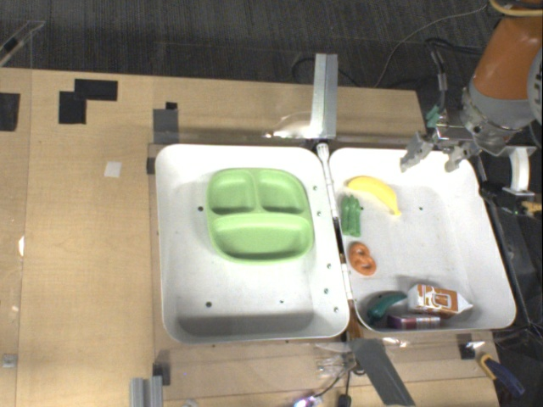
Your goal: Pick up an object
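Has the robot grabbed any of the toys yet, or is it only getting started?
Only getting started. The gripper hangs over the right bin's far edge with nothing between its fingers. The banana, green piece, pretzel and small carton all lie in that bin. Left to do: go down, grab one and lift it.

Cut off by the top and right picture edges: most of the grey arm with the orange band (507, 53). Too small to tell open from shut: the grey two-finger gripper (434, 153) over the far edge of the right shallow white bin (488, 227). Partly hidden near that bin's near edge: a dark teal and purple object (392, 309) tucked behind the small white and brown carton (437, 298); kind unclear.
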Controlling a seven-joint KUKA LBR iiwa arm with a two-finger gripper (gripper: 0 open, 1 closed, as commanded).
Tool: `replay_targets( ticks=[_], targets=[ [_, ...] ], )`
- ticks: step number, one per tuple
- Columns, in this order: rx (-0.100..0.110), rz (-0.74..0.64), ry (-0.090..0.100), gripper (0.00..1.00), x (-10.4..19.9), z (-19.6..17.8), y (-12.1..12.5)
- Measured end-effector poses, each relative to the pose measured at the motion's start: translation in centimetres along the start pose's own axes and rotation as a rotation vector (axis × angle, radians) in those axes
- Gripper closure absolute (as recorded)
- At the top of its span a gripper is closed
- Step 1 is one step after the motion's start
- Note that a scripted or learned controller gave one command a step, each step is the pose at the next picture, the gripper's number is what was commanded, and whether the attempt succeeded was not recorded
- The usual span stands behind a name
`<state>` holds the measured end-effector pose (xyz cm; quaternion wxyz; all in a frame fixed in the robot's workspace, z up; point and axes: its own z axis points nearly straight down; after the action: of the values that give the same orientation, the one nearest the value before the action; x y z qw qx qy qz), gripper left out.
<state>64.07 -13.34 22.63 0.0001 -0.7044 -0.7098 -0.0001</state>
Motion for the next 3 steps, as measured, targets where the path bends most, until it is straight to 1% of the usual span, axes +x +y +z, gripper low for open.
replay_targets(
  ticks=[1, 2, 3],
  targets=[
    [0.0, -0.203, 0.0, 0.0, 2.5, 9.4, 2.9],
    [-0.011, -0.229, -0.003, 0.0, 2.0, 13.8, 2.3],
    [-0.006, -0.232, 0.002, 1.0, 2.2, 12.9, 2.3]
  ],
)
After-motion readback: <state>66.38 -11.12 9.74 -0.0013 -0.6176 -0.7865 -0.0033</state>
